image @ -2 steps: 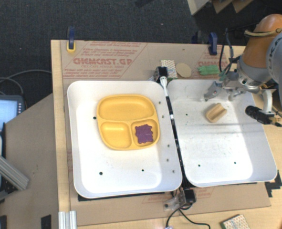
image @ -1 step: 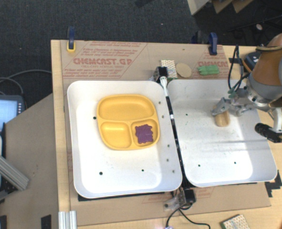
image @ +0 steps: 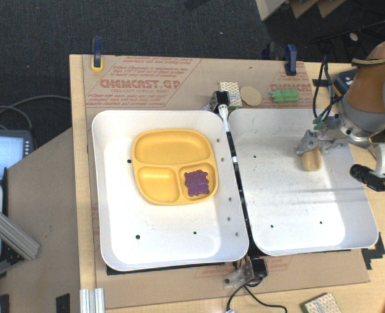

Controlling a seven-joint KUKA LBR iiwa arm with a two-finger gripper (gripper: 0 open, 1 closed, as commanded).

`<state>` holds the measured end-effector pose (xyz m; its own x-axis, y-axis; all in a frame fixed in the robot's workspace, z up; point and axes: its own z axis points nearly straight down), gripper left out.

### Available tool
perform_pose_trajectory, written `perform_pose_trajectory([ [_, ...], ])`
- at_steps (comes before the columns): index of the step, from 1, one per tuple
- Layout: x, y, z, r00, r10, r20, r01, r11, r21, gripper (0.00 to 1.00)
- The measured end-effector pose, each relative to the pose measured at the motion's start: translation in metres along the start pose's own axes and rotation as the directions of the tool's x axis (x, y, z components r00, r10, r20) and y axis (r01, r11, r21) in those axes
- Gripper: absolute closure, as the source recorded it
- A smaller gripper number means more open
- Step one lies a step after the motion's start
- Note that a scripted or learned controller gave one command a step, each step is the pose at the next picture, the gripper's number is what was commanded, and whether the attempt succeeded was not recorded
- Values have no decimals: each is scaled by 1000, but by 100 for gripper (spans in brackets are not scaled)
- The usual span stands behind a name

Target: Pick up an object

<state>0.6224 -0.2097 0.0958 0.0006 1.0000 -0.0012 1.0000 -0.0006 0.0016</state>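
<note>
In the left bin (image: 114, 240) I see a yellow divided plate (image: 172, 165) holding a purple piece (image: 197, 182); my target, the tan wooden block (image: 311, 161) in the right bin (image: 290, 227), stands directly under the gripper (image: 314, 143), just touching it, but I cannot tell how the gripper is set

A robotics lab, this one: a brown board (image: 179, 77) printed with a maker's name is clamped down by blue clamps (image: 97, 52), two white bins (image: 172, 246) sit on that board, and cables (image: 23, 103) trail left of it over dark carpet (image: 114, 12).
</note>
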Motion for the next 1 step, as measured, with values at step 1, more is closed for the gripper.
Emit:
perform_pose_trajectory([
  [1, 124, -10, -69, 1000, -13, -7, 13, 1000, -4, 100],
])
